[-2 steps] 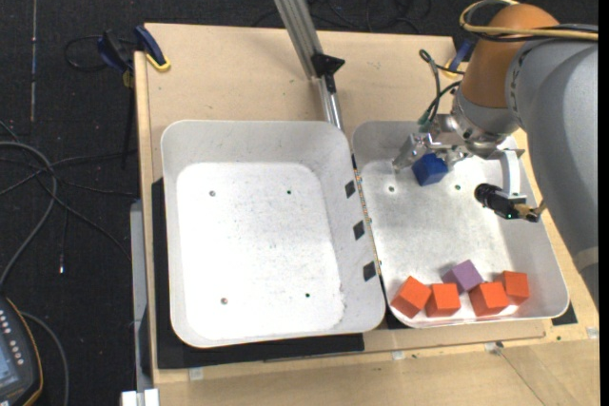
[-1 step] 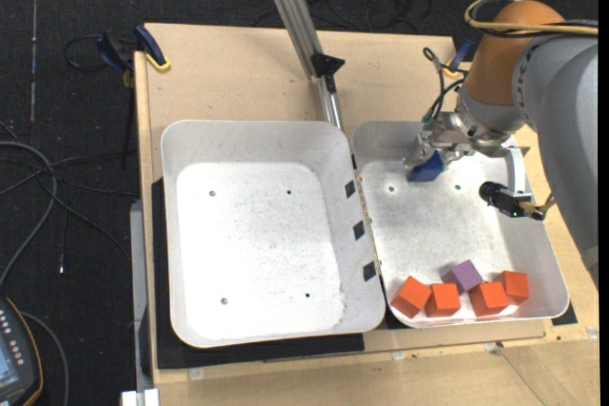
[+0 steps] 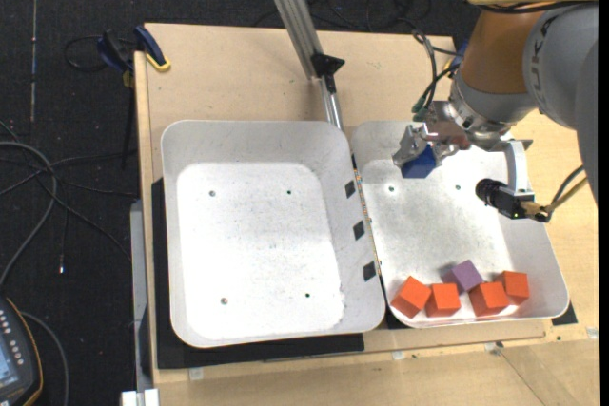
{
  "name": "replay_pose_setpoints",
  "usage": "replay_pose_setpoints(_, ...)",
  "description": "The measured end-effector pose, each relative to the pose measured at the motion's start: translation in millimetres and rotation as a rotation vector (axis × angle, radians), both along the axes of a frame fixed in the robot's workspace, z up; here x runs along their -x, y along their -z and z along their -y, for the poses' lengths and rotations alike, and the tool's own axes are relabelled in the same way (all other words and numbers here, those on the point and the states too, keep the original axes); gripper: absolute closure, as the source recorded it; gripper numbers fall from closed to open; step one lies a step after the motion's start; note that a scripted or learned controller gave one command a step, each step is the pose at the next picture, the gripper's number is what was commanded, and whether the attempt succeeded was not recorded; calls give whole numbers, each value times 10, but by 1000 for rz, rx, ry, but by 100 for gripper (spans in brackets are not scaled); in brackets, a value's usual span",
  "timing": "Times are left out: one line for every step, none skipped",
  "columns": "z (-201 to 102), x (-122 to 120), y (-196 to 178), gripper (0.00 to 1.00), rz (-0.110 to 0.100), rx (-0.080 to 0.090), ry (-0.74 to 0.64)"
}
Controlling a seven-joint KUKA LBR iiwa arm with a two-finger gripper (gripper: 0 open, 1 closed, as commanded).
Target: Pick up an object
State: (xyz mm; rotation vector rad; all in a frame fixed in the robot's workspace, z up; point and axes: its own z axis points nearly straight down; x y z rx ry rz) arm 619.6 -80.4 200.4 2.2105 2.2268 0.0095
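Lying along the near rim of the right bin (image 3: 547,247), at the lower right of the frame, are four orange blocks (image 3: 443,298) and a purple block (image 3: 466,275), packed shoulder to shoulder against the wall, the purple one just behind the row. I'd guess they sit there because the bin's curved edge gathers anything that slides; it also makes them awkward, with the wall on one side and neighbours touching on the others.

To the left, the left bin (image 3: 181,233) has a wide speckled floor and its rim meets the right bin's along the middle seam, where small dark clips sit.

Farther back, in the upper part of the right bin, the gripper (image 3: 420,154) hangs with a blue block (image 3: 418,163) between its jaws, narrowed on it. The block looks lifted off the bin floor, though I can't be sure how high from this slant. So the pick appears made, and plenty of bare floor lies below and to the left for moving.

Beyond, a metal strut (image 3: 290,0) slants across the wooden table (image 3: 228,71).
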Motion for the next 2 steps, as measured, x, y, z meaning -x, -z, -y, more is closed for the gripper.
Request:
replay_pose_setpoints(-768, -1, 60, 100, -9, -2, -2)
replay_pose_setpoints(-1273, 418, 59, 100, -12, -1, 0)
